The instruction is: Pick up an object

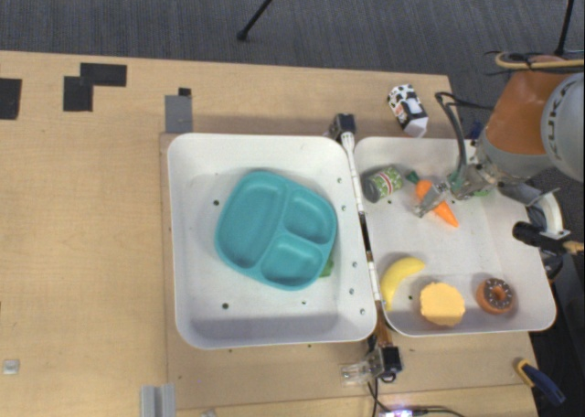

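In the camera view we see two white bins side by side across the middle of the frame: the left bin (pixel 183 251) holds a teal divided plate (pixel 277 229) lying tilted across its floor, and the right bin (pixel 521 251) holds the small items. The arm (pixel 535 122) reaches in from the right edge, and its gripper (pixel 437 200) sits low in the upper middle of the right bin, right at an orange carrot (pixel 439 207). We judge the carrot to be the thing being tried for. Its long axis runs on a diagonal, from upper left to lower right, with the pointed end toward the lower right; the gripper metal covers part of its middle. We cannot tell how wide the gripper is set, nor whether the carrot is actually gripped. Just left of it lies a green can (pixel 384 183) on its side, and along the lower edge of the bin lie a banana (pixel 398 278), a yellow block (pixel 442 304) and a brown round piece (pixel 496 294), all well apart from the gripper. On the bench beyond the bin stands a black-and-white carton (pixel 407 108). The risks we see: the carrot is thin and tapered, so it could squirt sideways or roll if caught off its middle, and a drift to the left could bump the can.
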